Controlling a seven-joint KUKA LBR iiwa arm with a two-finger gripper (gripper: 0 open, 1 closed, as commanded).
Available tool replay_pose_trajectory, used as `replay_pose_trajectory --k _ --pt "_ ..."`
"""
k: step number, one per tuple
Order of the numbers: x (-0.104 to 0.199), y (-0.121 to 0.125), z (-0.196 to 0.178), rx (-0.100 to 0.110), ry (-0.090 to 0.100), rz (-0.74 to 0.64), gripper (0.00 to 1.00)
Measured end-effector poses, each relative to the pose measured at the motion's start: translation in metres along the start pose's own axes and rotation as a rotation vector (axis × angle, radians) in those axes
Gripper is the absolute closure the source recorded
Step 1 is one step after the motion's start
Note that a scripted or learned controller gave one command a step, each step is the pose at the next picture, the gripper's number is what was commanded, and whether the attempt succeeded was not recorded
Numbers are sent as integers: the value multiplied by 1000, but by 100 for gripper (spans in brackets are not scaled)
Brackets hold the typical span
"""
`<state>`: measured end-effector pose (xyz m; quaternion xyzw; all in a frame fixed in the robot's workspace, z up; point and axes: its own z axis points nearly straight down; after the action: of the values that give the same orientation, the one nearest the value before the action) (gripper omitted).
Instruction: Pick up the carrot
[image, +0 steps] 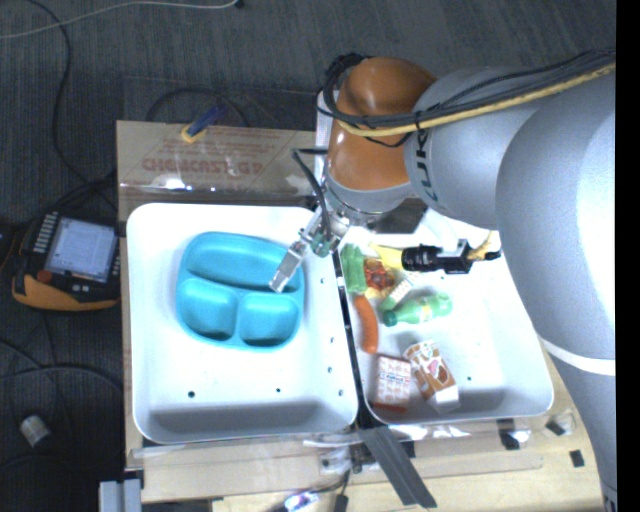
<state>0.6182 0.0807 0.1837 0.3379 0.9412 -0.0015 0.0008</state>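
In the camera view the jaws hang over the blue tray in the left bin, pressed together, gripping nothing. The carrot lies in the right bin by its left wall, apart from them

Both bins you are working over are white: the left bin carries a bright blue tray, while the right bin shows you an orange carrot, a green bottle, a small packet in red and yellow, a carton printed white, red and brown, and a red-and-white wrapper. The arm is grey with an orange band. Behind the bins, the cardboard is brown with faded red lettering, and the floor is dark grey.
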Motion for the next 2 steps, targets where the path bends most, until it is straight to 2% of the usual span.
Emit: replay_pose_trajectory --k 1,2 --pt "22 43 -21 -2 3 2 0" --pt "-27 34 -14 -2 0 -112 0"
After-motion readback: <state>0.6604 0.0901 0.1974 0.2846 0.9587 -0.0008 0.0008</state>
